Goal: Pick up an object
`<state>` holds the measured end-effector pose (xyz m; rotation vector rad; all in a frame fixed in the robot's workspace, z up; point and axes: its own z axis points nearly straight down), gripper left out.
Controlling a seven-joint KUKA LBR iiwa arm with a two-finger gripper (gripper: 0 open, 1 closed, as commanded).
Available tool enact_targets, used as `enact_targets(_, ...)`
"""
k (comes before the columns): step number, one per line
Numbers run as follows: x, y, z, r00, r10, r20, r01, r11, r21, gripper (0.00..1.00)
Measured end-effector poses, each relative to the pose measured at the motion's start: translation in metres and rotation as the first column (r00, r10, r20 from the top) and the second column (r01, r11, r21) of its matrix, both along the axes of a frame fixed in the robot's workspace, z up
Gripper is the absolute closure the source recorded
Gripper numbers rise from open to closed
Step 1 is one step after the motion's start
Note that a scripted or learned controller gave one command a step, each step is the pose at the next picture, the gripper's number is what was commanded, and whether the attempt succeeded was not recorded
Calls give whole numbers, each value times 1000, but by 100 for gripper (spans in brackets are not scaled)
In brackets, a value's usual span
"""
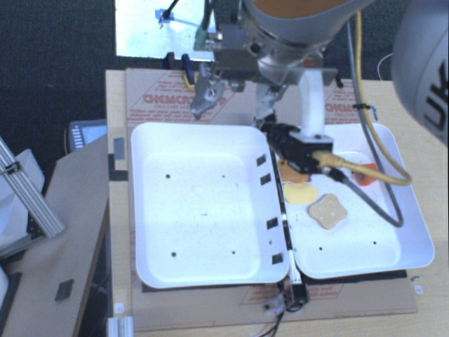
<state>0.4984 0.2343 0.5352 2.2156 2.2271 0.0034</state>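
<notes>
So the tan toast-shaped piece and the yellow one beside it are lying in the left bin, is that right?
Not quite. The camera view shows the tan toast-shaped piece and the yellow piece beside it lying in the right bin, not the left bin.

Dark speckled floor [56,48]; pale wooden bench [84,209]; bright reflective panel [151,16] at back.

Wooden bench [84,188], cardboard sheet [168,93], two white bins [203,209]

Gripper [231,106] above bins' far edge, toast piece [327,211] in right bin [393,251]
</notes>
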Motion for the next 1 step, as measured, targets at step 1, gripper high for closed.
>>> enact_targets(1, 0, 0, 0, 1000, 0, 0, 0, 1000, 0, 0)
